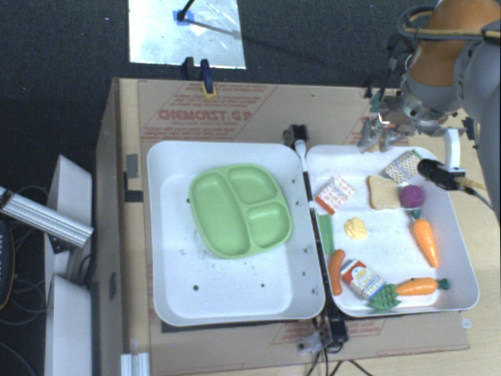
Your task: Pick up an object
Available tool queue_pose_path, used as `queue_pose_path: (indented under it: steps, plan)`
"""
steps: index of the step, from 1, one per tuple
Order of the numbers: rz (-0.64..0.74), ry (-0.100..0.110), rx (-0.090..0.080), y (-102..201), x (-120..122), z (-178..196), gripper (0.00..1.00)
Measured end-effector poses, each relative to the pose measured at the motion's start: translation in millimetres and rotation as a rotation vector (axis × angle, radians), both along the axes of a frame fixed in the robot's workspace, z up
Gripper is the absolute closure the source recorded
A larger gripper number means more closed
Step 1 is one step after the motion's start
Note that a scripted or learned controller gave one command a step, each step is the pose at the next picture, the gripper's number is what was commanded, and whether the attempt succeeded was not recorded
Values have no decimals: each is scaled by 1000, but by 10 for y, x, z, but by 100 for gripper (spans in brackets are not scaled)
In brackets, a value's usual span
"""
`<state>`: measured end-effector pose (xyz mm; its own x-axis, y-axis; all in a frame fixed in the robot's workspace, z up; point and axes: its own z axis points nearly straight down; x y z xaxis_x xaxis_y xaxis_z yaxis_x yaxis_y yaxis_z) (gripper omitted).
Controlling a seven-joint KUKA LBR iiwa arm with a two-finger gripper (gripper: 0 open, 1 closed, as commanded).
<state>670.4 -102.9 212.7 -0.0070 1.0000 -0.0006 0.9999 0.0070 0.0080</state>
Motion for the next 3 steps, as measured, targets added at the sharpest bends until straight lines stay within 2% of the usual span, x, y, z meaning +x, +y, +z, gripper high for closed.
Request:
queue_pose_path:
  steps: [1,2,3]
  plan:
    - [-1,3,0,327,-9,395,100]
    - [-1,5,1,747,-187,439,100]
    - [-2,6,1,951,-523,494,100]
